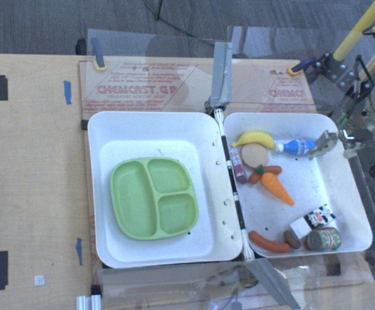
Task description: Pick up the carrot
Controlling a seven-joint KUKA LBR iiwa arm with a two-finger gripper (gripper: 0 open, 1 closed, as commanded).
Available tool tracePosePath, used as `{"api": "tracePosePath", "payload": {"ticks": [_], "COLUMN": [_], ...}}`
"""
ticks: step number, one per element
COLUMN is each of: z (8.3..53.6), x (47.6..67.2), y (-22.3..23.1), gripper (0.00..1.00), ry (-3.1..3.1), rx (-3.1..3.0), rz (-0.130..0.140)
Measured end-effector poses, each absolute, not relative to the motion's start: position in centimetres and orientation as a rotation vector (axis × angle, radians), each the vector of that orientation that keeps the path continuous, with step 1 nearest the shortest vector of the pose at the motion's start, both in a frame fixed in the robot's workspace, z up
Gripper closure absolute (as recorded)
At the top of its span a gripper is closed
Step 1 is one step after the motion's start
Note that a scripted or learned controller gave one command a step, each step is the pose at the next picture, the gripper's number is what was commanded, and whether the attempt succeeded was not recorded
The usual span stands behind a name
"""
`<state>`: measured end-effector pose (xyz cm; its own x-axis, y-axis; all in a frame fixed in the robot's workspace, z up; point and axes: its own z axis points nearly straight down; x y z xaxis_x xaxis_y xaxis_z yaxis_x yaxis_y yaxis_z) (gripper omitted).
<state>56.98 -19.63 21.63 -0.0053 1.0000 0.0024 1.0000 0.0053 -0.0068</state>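
Note:
The orange carrot (pixel 278 186) with a green top lies slanted in the middle of the right bin (pixel 359 202). My gripper (pixel 336 142) hangs at that bin's upper right corner, up and to the right of the carrot and well apart from it. Its two fingers stand open with nothing between them. The left fingertip (pixel 324 144) is close to the blue bottle (pixel 298 147).
Around the carrot lie a banana (pixel 255 138), a tan round disc (pixel 255 155), a small red sausage (pixel 271 170) and a purple item (pixel 239 168). A longer sausage (pixel 269 242), a can (pixel 323 239) and a small carton (pixel 311 221) sit at the bin's front. The left bin holds a green divided plate (pixel 154 197).

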Motion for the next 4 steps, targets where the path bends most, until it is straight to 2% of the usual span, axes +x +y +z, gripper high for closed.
{"api": "tracePosePath", "payload": {"ticks": [1,2,3,4], "z": [9.5,8.6,9.5,18.2], "x": [53.3,52.4,52.5,50.2], "y": [-16.1,-12.8,-12.8,-4.5], "gripper": [0.0,0.0,1.0,1.0], "ry": [-2.22,-2.519,-2.518,-2.011], "rx": [-2.219,-1.881,-1.88,-2.407], "rz": [0.003,-0.001,-0.002,0.009]}}
